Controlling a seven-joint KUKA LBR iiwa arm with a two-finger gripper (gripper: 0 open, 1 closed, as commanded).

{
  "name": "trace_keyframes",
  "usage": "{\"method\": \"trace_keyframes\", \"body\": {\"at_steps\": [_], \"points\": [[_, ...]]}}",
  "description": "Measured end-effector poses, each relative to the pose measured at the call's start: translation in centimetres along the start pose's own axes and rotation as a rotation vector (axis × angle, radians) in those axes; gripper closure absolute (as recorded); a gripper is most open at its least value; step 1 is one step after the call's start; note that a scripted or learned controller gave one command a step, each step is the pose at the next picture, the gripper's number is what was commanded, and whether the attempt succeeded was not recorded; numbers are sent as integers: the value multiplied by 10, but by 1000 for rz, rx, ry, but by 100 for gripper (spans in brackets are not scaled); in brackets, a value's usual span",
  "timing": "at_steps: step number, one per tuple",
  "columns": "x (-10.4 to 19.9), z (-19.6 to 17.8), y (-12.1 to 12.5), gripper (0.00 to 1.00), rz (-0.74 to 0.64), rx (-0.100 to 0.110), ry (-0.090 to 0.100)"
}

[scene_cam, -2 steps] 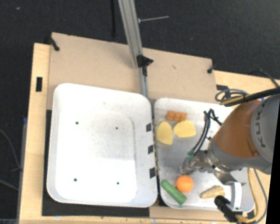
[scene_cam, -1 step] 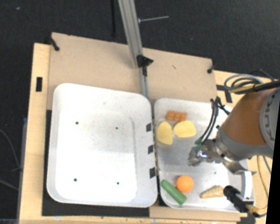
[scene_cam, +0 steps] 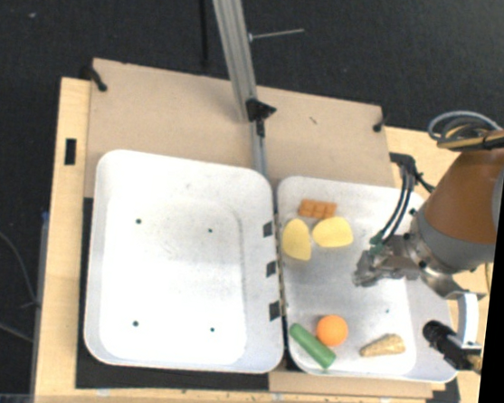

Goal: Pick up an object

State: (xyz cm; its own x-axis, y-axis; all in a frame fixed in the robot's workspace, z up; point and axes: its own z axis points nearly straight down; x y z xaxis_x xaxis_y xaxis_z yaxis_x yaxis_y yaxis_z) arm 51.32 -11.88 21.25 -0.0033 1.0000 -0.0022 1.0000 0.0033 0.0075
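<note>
While the gripper [scene_cam: 373,268] hangs over bare floor in the middle of the right bin [scene_cam: 373,195], I cannot tell whether its fingers are apart. Two yellow pieces [scene_cam: 315,236] and a brown waffle [scene_cam: 317,209] crowd the far left side; the orange ball [scene_cam: 332,330], green stick [scene_cam: 312,347] and tan wedge [scene_cam: 384,346] line the near rim. Beside it sits the left bin [scene_cam: 176,264].

Even, bright overhead light — soft shadows, slightly blurry throughout.
</note>
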Motion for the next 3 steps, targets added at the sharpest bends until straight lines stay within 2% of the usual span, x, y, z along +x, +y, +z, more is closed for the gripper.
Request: {"method": "trace_keyframes", "body": {"at_steps": [1, 2, 3], "points": [[-1, -2, 1, 100, -3, 4, 1], [47, -17, 21, 100, -4, 4, 3], [96, -9, 38, 100, -3, 6, 3]]}}
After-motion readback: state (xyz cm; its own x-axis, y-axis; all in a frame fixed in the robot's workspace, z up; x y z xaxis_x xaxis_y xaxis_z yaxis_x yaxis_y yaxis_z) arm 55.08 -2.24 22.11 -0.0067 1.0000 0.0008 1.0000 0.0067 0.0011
